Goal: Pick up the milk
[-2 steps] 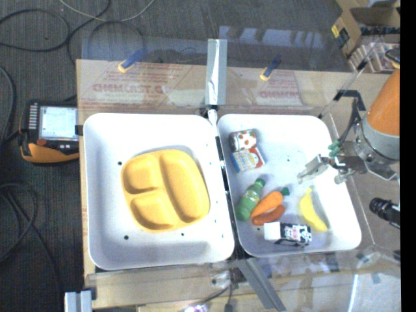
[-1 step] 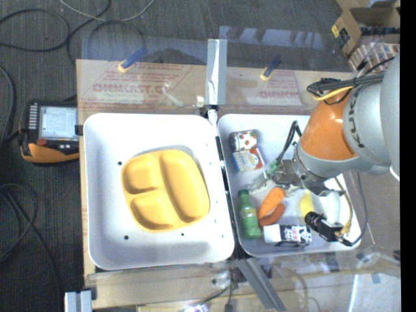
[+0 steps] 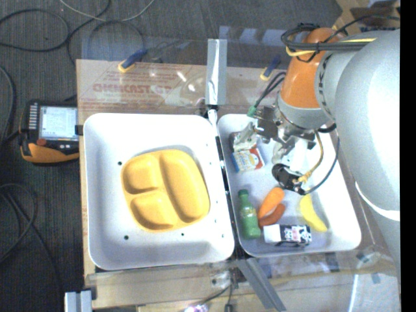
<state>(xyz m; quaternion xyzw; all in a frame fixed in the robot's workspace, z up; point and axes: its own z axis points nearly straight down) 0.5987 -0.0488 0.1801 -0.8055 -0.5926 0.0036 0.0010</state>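
A robotics lab is indicated: two white bins [image 3: 97,252] are set on a counter [image 3: 130,86] at mid-frame, loose cables [image 3: 97,5] are strewn over dark carpet [image 3: 39,252] at upper left, and a handheld control pendant [image 3: 52,132] is seen at the left edge.

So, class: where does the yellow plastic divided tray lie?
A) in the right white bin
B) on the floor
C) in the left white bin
C: the yellow plastic divided tray lies in the left white bin, apart from the green bottle in the right one.
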